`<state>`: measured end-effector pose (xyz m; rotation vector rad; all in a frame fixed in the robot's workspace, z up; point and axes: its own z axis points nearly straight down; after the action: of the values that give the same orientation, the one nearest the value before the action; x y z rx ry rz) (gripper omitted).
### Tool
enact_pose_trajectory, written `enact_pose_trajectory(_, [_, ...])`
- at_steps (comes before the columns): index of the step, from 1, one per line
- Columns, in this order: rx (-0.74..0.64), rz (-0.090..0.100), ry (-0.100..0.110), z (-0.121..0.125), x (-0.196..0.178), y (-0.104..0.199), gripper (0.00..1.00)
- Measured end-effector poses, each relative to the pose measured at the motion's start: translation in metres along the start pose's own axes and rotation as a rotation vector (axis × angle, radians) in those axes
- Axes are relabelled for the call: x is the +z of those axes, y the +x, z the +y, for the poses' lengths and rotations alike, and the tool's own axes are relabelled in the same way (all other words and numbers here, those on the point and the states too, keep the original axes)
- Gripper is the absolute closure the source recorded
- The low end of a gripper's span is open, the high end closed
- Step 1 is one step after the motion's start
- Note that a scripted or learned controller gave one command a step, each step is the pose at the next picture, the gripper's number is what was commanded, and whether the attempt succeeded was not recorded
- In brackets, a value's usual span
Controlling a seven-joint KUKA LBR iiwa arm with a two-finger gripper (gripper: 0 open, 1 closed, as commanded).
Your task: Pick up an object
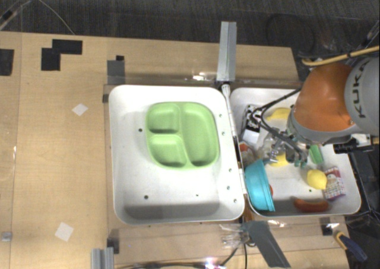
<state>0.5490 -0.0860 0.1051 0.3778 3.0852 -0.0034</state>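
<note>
My gripper (279, 154) hangs low over the middle of the right bin (350, 202), under the arm's orange band. Its fingers are tangled with metal parts and wiring, and I cannot make out their state. Just below it lie a blue bowl (259, 187) on its side against the bin's left wall, a yellow lemon-like object (317, 179), a red-brown sausage-shaped item (310, 205) and a small patterned packet (334, 182). A yellow object (278, 113) peeks out at the bin's back, partly hidden by the arm. A green item (314, 154) shows beside the wrist.
The left bin (127, 202) holds a green divided tray (181, 134). A metal divider post (226, 51) stands at the back between the bins. Wooden bench surface surrounds both bins.
</note>
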Motion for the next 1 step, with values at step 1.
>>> enact_pose_trajectory(1, [-0.015, 0.011, -0.003, 0.0290, -0.1320, -0.0290, 1.00])
